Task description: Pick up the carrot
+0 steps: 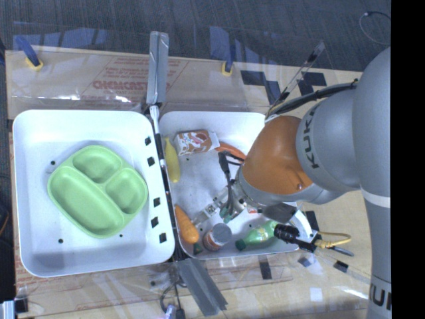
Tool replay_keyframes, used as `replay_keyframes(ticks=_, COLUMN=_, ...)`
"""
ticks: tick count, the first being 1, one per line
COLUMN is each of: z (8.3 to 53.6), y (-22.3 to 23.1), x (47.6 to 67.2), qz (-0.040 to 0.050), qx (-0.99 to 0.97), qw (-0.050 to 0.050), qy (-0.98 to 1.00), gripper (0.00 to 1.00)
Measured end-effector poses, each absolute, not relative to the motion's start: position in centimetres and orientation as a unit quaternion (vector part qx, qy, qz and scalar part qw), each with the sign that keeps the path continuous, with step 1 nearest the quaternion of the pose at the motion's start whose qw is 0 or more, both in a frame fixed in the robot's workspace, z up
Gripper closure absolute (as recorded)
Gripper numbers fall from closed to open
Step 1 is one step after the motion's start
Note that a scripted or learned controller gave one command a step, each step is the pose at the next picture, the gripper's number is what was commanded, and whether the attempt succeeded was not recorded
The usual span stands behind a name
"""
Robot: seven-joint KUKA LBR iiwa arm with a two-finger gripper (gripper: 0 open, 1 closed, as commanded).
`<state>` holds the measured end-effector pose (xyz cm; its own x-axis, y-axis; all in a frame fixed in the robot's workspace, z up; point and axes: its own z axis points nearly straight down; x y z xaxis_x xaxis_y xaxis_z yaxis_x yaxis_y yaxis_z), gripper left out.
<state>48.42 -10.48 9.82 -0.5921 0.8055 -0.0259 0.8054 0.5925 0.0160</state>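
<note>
Lying untouched at seven o'clock in the right bin (265, 119), the carrot (186, 225) has yet to be picked up. The pincer (224, 208) hangs low over the bin's middle, just beside the carrot toward three o'clock; whether it is wide or narrow cannot be told.

Lighting's pretty even and bright from overhead, so the white bins (40, 178) nearly blow out, and there's glare streaking across the clear plastic sheet (99, 78) behind them. Shadows are soft, mostly a dim patch under the arm (332, 145). The picture's a bit grainy and soft all over, small stuff smears together.
</note>
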Motion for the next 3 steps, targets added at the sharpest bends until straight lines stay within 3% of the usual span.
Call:
replay_keyframes(ticks=1, z=9.2, y=-10.6, x=47.8, qz=0.0000, qx=0.244, qw=0.002, qy=0.970, gripper=0.00)
replay_keyframes(ticks=2, z=9.6, y=-9.1, x=52.2, qz=0.0001, qx=0.202, qw=0.000, qy=0.979, gripper=0.00)
replay_keyframes(ticks=3, z=10.6, y=-9.0, x=52.3, qz=0.0002, qx=0.200, qw=0.001, qy=0.980, gripper=1.00)
